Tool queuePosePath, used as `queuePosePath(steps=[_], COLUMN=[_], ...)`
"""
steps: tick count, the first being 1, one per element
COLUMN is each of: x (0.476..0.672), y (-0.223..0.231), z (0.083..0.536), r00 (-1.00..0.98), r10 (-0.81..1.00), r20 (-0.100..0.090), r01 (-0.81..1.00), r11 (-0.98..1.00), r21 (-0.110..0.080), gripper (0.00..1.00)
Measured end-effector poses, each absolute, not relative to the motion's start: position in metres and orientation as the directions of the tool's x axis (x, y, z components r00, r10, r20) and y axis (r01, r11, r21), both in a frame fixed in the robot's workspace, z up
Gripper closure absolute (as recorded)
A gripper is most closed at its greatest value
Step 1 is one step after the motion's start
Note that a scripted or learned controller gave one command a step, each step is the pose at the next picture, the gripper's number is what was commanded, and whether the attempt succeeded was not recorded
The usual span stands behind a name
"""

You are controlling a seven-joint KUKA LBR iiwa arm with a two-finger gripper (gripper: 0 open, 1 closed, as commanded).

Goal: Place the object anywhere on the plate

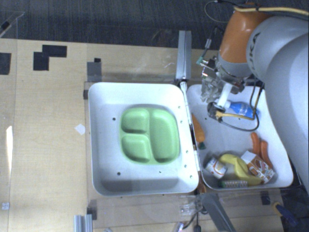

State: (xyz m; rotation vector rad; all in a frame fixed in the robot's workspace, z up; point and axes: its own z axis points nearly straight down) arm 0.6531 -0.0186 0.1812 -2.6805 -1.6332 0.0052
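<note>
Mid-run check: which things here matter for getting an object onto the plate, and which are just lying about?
For the job:
- green plate in the left bin
- gripper, over the right bin
- blue and yellow object beside the gripper, the likely pick; not seen held

Lying about:
- banana
- orange carrot-like piece
- small packets
- orange stick by the divider

Bright, even overhead light, but kinda soft overall

The white left bin (140, 93) is nearly blown out, with a grey shadow along its near wall and around the green plate (149, 134). Fine detail's mushy, and the arm (275, 47) looks blurry up close.
</note>
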Motion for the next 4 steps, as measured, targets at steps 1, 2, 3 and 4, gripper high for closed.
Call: queuePosePath(steps=[1,2,3,4], x=[0.584,0.584,0.585,0.548], y=[-0.053,-0.053,-0.052,-0.104], z=[0.209,0.209,0.216,0.206], r00=[0.525,0.525,0.523,0.239], r10=[0.851,0.851,0.852,0.971], r20=[-0.001,-0.001,-0.002,0.0], r01=[0.851,0.851,0.852,0.971], r11=[-0.525,-0.525,-0.523,-0.239], r21=[-0.003,-0.003,-0.007,-0.003], gripper=[1.0,0.0,1.0,1.0])
